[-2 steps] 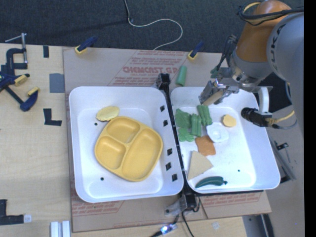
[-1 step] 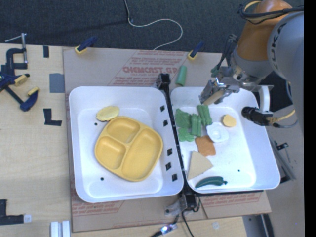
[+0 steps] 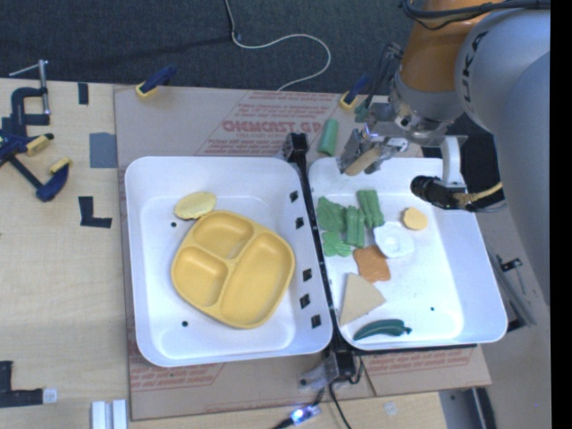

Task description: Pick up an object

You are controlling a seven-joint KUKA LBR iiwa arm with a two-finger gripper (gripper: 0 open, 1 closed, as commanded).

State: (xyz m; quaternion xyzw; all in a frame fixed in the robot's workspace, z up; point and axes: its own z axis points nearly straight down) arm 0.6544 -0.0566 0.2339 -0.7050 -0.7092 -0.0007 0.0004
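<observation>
Surveyed from the camera view. Located the gripper [image 3: 368,155] above the far rim of the right bin [image 3: 465,275], at the end of the arm [image 3: 447,25] reaching in from the right. Could not determine the jaw state: released or clenched, cannot tell. Saw no object clearly held, so judged the pick as not yet made, with descent, closure on one item and lift all left to do. Judged no single target as fixed; noted the nearest candidates as the green cylinder [image 3: 329,137], lying on the cardboard just beyond the far rim, and the green strips [image 3: 344,222], lying in the far left part of the right bin, below the gripper. Counted two bins. Counted in the left bin [image 3: 152,239] one yellow divided plate [image 3: 232,271] and one small yellow piece [image 3: 195,206] just beside the plate's far edge. Counted in the right bin at least three green strips, bunched too closely for an exact number; one white round piece [image 3: 393,239]; one small orange disc [image 3: 414,219]; one orange-brown piece [image 3: 371,264] touching the white one; one tan wedge [image 3: 360,298]; and one dark green pepper [image 3: 382,330] near the front rim. Counted one green cylinder outside the bins.
</observation>
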